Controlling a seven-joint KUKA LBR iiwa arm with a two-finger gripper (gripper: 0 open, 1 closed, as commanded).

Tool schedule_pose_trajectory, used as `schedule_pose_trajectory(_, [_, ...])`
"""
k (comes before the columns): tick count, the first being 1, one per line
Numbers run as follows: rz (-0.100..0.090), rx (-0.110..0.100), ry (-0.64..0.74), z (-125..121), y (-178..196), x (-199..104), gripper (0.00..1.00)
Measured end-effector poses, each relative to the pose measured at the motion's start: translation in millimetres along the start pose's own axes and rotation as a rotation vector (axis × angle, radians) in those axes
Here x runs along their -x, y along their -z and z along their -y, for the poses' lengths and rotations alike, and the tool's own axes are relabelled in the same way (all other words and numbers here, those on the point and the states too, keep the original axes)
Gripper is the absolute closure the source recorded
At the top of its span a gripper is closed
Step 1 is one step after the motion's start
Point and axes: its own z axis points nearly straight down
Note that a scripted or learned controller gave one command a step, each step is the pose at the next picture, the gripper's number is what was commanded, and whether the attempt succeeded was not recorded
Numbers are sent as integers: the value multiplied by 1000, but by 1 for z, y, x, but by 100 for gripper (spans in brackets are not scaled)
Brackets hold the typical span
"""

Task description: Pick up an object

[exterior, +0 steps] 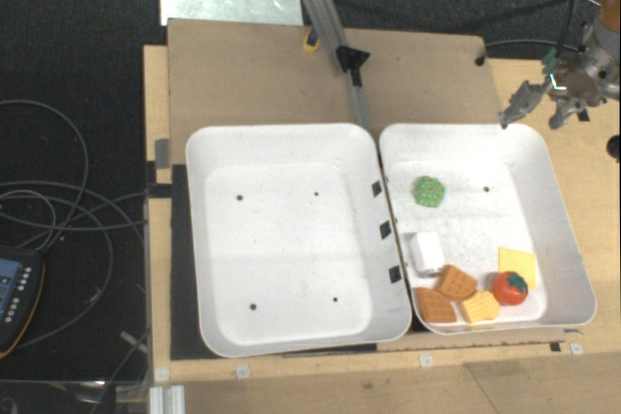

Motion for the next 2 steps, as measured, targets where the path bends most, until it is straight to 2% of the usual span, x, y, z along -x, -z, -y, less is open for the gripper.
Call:
schedule_pose_trajectory(1, [2,3,2,-1,3,0,0])
schedule_pose_trajectory(2, [0,-1,2,-3,-56,-8,0])
